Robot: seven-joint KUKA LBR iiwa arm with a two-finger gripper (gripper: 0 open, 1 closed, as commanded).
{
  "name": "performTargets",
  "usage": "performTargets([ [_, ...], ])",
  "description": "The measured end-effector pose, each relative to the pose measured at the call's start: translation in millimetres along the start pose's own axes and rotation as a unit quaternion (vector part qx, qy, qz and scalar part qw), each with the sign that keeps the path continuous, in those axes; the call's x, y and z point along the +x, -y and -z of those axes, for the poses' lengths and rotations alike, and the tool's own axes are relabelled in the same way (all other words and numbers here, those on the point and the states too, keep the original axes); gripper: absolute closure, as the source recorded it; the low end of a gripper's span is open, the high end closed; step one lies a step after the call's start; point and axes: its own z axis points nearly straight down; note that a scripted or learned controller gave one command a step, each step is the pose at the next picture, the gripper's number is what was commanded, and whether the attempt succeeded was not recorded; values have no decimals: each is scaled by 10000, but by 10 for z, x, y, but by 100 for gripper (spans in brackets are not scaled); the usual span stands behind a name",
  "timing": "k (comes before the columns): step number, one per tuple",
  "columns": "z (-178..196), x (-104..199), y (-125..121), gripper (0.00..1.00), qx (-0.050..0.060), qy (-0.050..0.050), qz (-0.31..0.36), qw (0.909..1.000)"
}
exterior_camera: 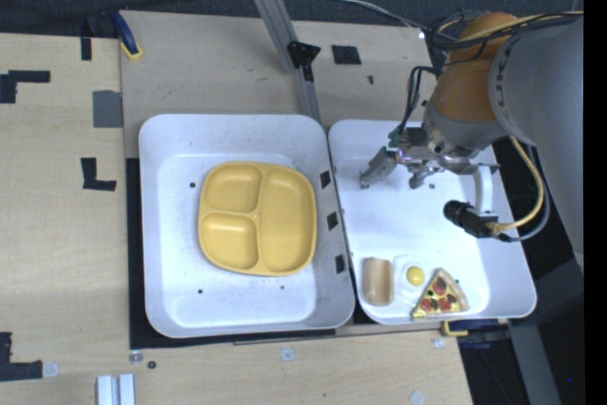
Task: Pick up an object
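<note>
Three small toy foods sit in a row along the near edge of the right bin (503, 294), and any of them could be the object I am asked to pick up. The leftmost is a tan bread slice (377, 281), a rounded block standing just inside the bin's near-left corner. Just beside it to the right is a fried egg (413, 276), white with a small yellow yolk, lying flat. Next, at the right of the row, is a pizza slice (440, 295), a triangle with yellow crust and red toppings, its point aimed toward the far side. All three lie close together, nearly touching, which I judge leaves little room for a finger to slip between them.

My end effector (403, 168) hovers over the far-left part of the same bin, well apart from the food row. Its two fingers are spread open and nothing is between them. They point down and leftward toward bare white floor, so I judge no grasp has begun.

The left bin (161, 232) holds a yellow divided plate (258, 217) with three compartments, lying flat in its middle. Both bins rest side by side on the wooden desk (57, 232), and a grey metal pole (270, 0) slants in from the far side.
</note>
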Motion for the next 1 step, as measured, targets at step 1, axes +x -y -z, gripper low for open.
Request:
performTargets([
  [1, -519, 4, -6, 0, -38, 10, 3, 10000],
])
